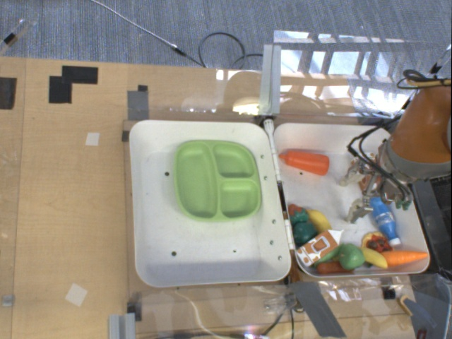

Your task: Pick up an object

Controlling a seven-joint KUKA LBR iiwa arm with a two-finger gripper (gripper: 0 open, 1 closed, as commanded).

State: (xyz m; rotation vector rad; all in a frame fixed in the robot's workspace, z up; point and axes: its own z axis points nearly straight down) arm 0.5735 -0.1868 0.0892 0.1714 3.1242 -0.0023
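Note:
My gripper (355, 189) hangs over the right bin (332, 138), at its right middle, with its two fingers spread apart and open, nothing between them. A blue bottle (385, 220) lies just right of the lower finger (359, 210). An orange, carrot-shaped toy (305, 162) lies to the gripper's left in the bin's far part. Toy food crowds the near part: a yellow banana (319, 221), a dark green piece (302, 227), a small carton (318, 246), a green pepper (349, 255) and an orange carrot (405, 258).
The left bin (152, 246) holds a green divided plate (217, 179). The grey and orange arm (424, 129) covers the right bin's far right corner. A ridge (279, 189) separates the two bins. Bare white floor lies under the gripper.

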